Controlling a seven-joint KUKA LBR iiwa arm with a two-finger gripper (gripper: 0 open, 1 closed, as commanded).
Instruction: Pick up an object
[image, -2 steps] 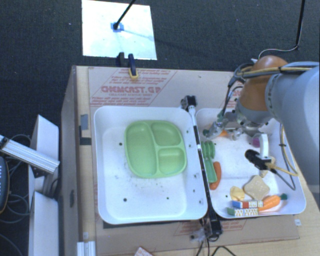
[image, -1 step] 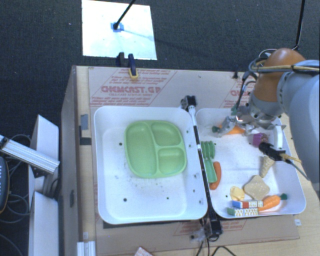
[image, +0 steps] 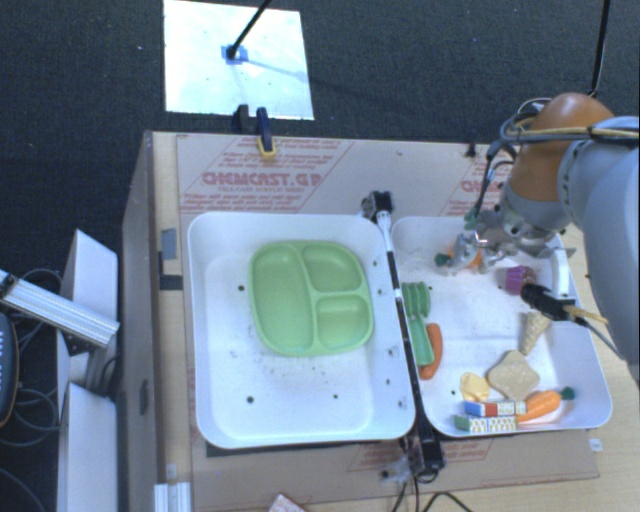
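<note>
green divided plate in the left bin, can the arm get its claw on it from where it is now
Probably yes. The green divided plate lies flat and alone in the left bin, with nothing on top of it. The claw is over the right bin, so the arm must cross the ridge between the bins, which looks low.

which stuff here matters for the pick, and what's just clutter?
Belongs to the pick:
hand, low over the right bin
small items in that bin: purple piece, orange carrot, green toy, bread slice, cone

Just lying about:
green divided plate in the left bin
blue clamp at the bench's far edge
</note>
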